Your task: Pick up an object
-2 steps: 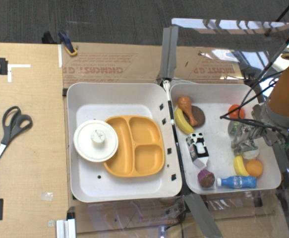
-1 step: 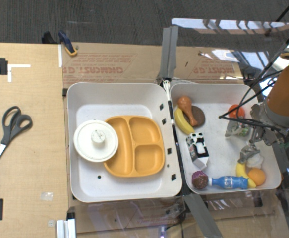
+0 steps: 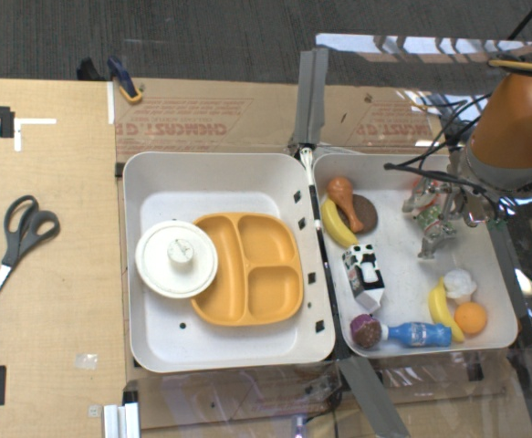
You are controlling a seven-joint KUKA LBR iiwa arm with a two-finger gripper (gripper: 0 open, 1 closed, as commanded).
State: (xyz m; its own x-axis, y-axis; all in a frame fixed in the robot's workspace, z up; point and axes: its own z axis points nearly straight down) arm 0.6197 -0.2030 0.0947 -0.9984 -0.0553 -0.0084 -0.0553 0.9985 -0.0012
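While the grey arm with its orange band reaches in at three o'clock, its two-finger gripper hangs over the right white bin, fingers apart and grasping nothing. Just left, at nine o'clock from the gripper, a yellow banana touches a brown drumstick toy. A black-and-white carton lies mid-bin. Along the six o'clock wall sit a purple ball, a blue plastic bottle, a second banana and an orange ball. The left white bin holds a yellow divided plate and a round white lid. Scissors rest on the wooden surface.
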